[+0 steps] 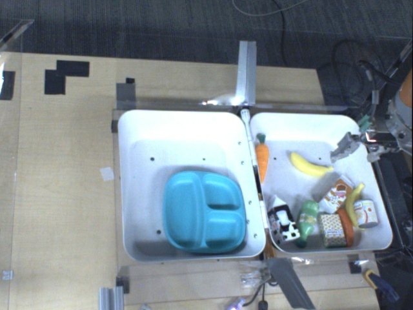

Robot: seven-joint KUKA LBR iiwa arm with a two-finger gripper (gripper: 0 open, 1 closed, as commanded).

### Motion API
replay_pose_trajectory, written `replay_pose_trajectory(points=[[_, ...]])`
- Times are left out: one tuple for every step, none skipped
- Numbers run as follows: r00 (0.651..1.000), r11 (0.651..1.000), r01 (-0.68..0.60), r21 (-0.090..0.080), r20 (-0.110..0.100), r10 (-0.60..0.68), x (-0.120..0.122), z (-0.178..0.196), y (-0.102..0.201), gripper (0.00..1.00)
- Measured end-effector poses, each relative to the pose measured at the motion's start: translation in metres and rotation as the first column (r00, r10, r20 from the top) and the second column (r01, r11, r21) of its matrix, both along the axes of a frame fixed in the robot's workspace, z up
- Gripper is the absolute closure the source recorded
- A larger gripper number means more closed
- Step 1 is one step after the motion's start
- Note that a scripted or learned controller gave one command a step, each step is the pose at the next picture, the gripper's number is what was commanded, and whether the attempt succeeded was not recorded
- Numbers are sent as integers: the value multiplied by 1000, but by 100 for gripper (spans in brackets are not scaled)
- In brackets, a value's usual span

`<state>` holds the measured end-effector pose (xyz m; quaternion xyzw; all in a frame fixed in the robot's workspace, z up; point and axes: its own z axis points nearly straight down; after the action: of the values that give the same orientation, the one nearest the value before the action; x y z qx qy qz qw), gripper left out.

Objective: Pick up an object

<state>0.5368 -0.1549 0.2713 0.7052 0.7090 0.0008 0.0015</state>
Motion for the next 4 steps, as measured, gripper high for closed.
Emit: replay_pose_trajectory(points=[[997,997,-83,0,-2,83,52,-110,9,0],[959,959,-284,-4,7,284,81,-182,1,0],[958,958,-286,-4,14,286,84,-170,2,100],[965,965,-263,0,2,263,60,-162,19,100]])
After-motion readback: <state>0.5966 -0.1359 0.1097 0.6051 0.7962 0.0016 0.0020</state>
